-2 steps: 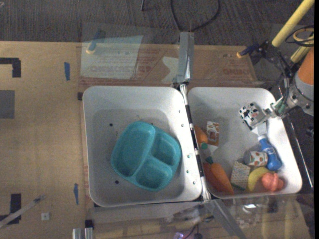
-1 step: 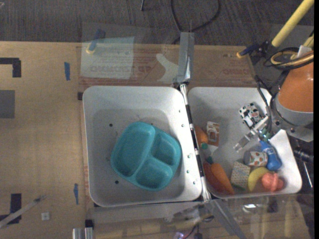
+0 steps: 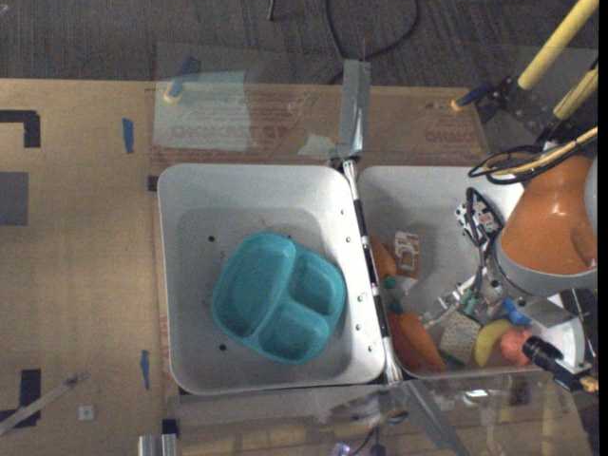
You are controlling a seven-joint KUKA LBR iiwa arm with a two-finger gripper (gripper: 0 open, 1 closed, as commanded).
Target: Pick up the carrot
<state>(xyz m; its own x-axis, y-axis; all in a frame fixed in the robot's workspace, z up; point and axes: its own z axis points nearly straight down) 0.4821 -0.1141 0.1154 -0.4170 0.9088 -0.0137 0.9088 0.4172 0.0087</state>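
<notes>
Camera view. Left bin (image 3: 190,207): one teal divided plate (image 3: 278,295), three compartments, lying tilted at centre-low. Right bin (image 3: 427,193): carrot (image 3: 415,340) at lower left corner, against the wall shared with the left bin; a second orange piece (image 3: 383,256) above it along the same wall; small printed packet (image 3: 407,250) beside that; yellow item (image 3: 492,340) and pink item (image 3: 516,347) at lower right. Arm (image 3: 551,226), orange band, centre right of frame. Gripper (image 3: 465,302) low over the right bin, right of the carrot; finger spread cannot be told.
</notes>
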